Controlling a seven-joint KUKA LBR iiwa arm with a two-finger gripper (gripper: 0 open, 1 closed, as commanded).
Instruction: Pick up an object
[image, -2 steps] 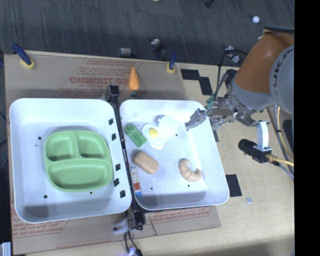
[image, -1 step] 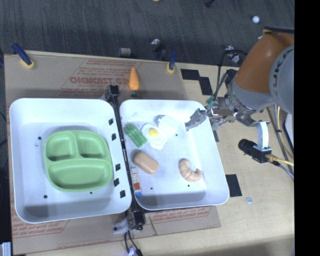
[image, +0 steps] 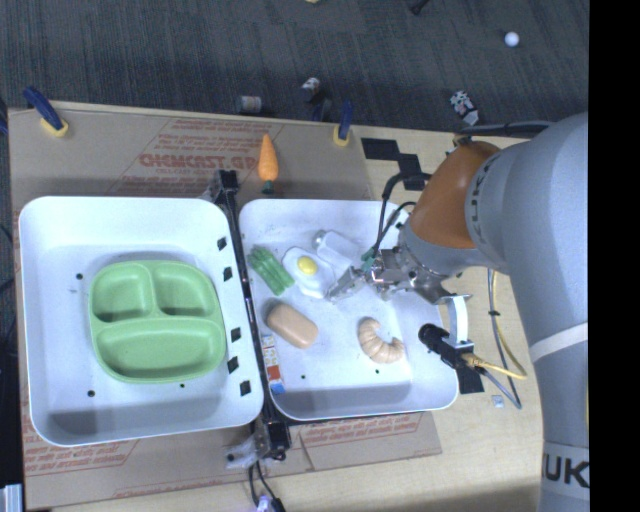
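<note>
Grey arm links (image: 545, 300) filled the right of the view, nearest the camera, with the orange band (image: 447, 205) above the wrist. From there the gripper (image: 345, 284) reached leftward into the right bin (image: 430, 395), its fingers low over the bin floor just right of a toy fried egg (image: 307, 268). The fingers appeared slightly parted with nothing seen between them, so no object was held. Objects available for picking all lay in the right bin: the fried egg near the centre, a green ridged piece (image: 268, 269) touching or just beside it on the left, a tan bread-like loaf (image: 291, 324) below those, a curled shrimp (image: 381, 342) toward the lower right, and a clear, hard-to-read item (image: 334, 244) just above the egg. The left bin (image: 50, 400) held a green divided plate (image: 155, 319). An orange carrot (image: 267, 158) lay outside the bins, on the cardboard (image: 150, 150) behind them.
</note>
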